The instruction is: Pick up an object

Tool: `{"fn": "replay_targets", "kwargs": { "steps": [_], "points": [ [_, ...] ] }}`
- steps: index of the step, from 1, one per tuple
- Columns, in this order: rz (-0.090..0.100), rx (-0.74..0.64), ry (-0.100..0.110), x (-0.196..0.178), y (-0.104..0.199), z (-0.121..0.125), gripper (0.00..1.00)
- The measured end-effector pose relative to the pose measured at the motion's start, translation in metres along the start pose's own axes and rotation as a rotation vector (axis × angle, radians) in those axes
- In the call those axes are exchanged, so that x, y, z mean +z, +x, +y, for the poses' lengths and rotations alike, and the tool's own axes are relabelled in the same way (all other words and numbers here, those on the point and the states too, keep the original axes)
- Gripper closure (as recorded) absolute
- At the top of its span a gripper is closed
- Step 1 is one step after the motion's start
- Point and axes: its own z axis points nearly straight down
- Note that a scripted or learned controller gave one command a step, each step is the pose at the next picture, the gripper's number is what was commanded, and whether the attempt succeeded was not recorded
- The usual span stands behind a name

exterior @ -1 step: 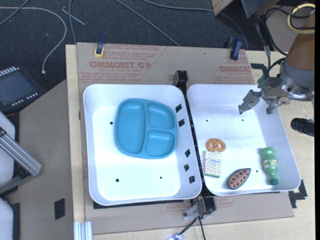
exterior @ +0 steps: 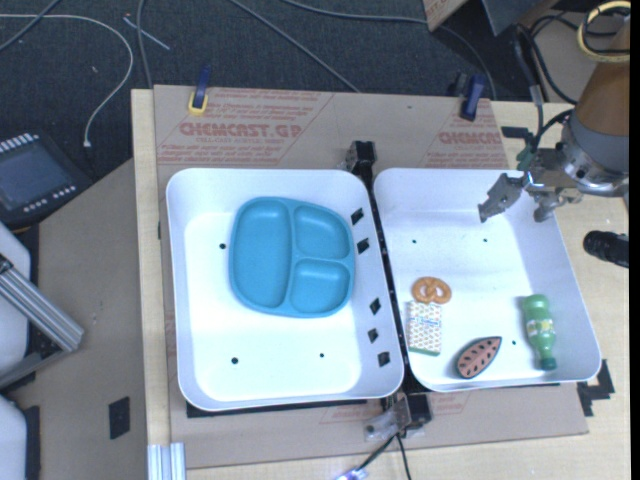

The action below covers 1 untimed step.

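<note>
The right bin [exterior: 450,208] holds a small brown pretzel [exterior: 431,290], a white patterned packet [exterior: 425,327] just below it, a brown oval piece [exterior: 478,357] near the front rim and a green bottle [exterior: 540,330] lying at the right side. My gripper [exterior: 518,200] hangs open over the bin's back right part, well above and behind all these objects, with nothing between its fingers.
The left bin [exterior: 200,348] carries a blue divided plate [exterior: 292,257]. Black clips run along the divider [exterior: 372,268] between the bins. Blue clamps [exterior: 201,88] hold the cardboard at the back edge. Cables lie on the floor at the far left.
</note>
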Motion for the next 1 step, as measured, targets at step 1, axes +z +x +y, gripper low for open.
{"fn": "replay_targets", "kwargs": {
  "steps": [1],
  "points": [
    [0.002,0.0,0.006,0.0601,0.0083,-0.0006,0.0]
  ]
}}
